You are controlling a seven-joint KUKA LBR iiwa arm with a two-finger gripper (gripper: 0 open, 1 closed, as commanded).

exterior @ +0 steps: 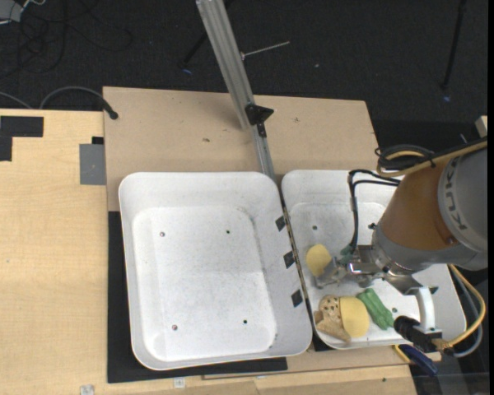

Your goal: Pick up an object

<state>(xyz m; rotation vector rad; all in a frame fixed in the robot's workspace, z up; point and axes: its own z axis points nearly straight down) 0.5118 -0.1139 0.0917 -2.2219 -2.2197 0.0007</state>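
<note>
Jaws (333, 274) low inside the right bin (321, 196), at the end of the grey arm (432, 216); whether open or closed, cannot tell. Yellow round object (318, 258) just beside the jaws, up and left of them. Below the jaws, near the bin's front rim: a green object (375, 309), a yellow block (354, 316) and a tan spotted piece (331, 309), clustered together. Left bin (136, 196) sits well apart on the desk (33, 245).

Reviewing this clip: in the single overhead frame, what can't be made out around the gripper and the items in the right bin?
- Gripper: too small and cluttered in the camera view to read its state.
- Right bin: its right side is hidden beneath the arm.
- Green object: its far end is hidden by the arm.
- Speckled tan item: too blurred to identify; the yellow object overlaps it.
- Yellow ball: contact with the gripper is unclear.
</note>
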